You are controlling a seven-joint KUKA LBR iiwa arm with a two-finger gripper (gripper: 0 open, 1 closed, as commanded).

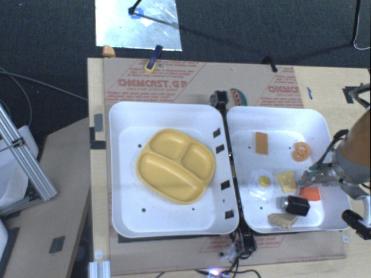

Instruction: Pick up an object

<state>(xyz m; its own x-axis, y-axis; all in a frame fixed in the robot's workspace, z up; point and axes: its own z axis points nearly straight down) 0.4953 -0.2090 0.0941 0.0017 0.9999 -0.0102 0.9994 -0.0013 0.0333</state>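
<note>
Dark carpet covers the floor all around, and a shiny square sheet lies on it at the top. On the table there is brown cardboard with red letters, and two white bins sit on it side by side. One bin, on the left, has a big yellow plate in it (the plate has three parts). The other bin, on the right, has many small things. An orange block is near the top of it, and an orange ring is to its right. Lower down are a clear round thing with a yellow spot, a pale yellow square, a small red-orange piece, a black thing and a tan lump. The robot arm comes in from the right, and its hand is low over the right bin, just beside the yellow square and the red-orange piece. I cannot tell if it is pinched together or apart.
</note>
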